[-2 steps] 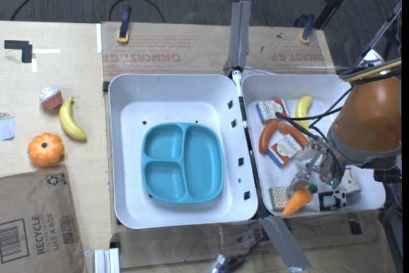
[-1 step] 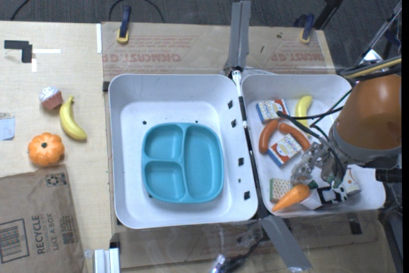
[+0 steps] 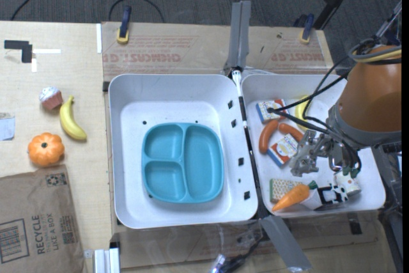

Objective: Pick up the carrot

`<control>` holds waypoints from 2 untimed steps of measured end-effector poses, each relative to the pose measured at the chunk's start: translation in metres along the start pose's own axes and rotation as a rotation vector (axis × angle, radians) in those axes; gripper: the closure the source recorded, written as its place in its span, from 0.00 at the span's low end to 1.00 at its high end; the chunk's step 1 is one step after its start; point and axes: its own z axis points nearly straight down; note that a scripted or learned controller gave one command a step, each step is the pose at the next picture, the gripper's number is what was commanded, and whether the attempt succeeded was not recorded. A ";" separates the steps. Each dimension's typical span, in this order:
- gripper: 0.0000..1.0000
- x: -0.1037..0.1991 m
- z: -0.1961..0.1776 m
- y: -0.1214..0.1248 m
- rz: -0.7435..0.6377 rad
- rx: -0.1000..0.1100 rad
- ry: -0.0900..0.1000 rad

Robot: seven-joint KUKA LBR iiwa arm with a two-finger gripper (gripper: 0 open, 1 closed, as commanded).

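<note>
The orange carrot (image 3: 291, 197) with a green stub lies near the front wall of the right bin (image 3: 377, 201), its tip pointing front-left, beside a square cracker (image 3: 280, 187). My gripper (image 3: 305, 160) hangs low over the middle of that bin, just behind and slightly right of the carrot, with nothing visibly held. The arm's orange band (image 3: 377, 96) fills the bin's right side and hides what lies beneath it.
Around the gripper lie a sausage (image 3: 271, 132), two small boxes (image 3: 284, 149) (image 3: 270, 109), a yellow piece (image 3: 300, 109) and a black-and-white cow toy (image 3: 339, 192). The left bin (image 3: 121, 137) holds a blue divided plate (image 3: 183, 162). A banana (image 3: 71, 119), cupcake (image 3: 51, 98) and pumpkin (image 3: 46, 149) sit on the bench.
</note>
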 end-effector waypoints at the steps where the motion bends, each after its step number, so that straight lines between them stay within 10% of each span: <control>1: 1.00 0.006 0.000 0.033 -0.290 -0.001 0.002; 2: 1.00 -0.031 0.000 0.074 -0.472 -0.001 0.000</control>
